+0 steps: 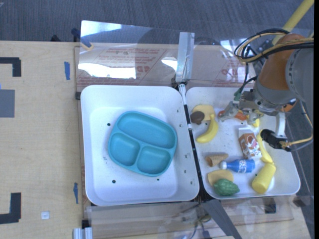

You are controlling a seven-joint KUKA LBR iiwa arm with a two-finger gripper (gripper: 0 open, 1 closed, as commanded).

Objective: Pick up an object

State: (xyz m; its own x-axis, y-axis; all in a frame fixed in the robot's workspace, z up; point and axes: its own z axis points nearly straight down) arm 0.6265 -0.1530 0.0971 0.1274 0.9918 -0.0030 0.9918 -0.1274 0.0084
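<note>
The right bin holds several small items. A yellow banana lies at its back left beside a brown round piece. A red and white packet sits mid-bin, with a blue bottle lying in front of it. Along the front are a green lumpy object, a yellow wedge, a brown wedge and a yellow oblong fruit. My gripper hangs low over the back of this bin, just right of the banana, above a small orange item.
The left bin holds a blue divided plate. A clear plastic wall stands behind both bins. The grey arm with its orange band and black cables leans over the right bin's back right corner.
</note>
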